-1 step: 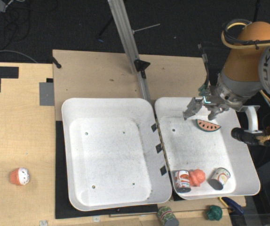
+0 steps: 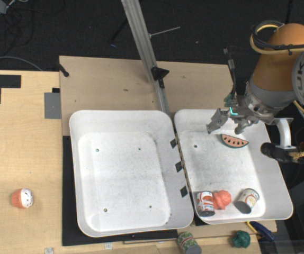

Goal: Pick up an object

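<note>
We see gripper (image 2: pixel 230 124) open w/ nothing held, over right bin (image 2: pixel 271 205), just beside watermelon slice (image 2: pixel 234 141). Two cans (image 2: pixel 205 202), (image 2: pixel 247 200) + orange lump (image 2: pixel 222 199) sit well apart near front rim.

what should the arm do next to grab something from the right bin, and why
Probably shift the gripper slightly toward the near right and lower it onto the watermelon slice. That slice lies just below the gripper in the camera view, alone on bare floor of the right bin, while the small can, the pink lump and the tipped can crowd the near edge. The jaws look spread and hold nothing.
</note>
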Controlling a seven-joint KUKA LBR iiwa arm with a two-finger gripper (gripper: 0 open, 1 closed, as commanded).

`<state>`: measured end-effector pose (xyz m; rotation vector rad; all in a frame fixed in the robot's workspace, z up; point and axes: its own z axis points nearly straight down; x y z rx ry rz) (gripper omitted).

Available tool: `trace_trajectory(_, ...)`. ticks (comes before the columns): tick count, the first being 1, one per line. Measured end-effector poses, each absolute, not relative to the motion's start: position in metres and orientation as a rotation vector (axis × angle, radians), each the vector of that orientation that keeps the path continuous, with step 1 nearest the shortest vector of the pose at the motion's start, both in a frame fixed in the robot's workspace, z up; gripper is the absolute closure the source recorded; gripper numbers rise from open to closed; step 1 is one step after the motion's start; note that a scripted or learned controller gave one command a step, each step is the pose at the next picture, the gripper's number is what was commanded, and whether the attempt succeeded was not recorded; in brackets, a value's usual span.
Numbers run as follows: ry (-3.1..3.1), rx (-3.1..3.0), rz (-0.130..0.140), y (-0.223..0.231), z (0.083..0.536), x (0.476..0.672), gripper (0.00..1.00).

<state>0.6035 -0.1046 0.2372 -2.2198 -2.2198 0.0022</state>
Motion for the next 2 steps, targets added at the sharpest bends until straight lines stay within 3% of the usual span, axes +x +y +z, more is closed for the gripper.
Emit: trace_trajectory(2,-2.215,-2.216,0.009,-0.103,0.109,0.603,0.0)
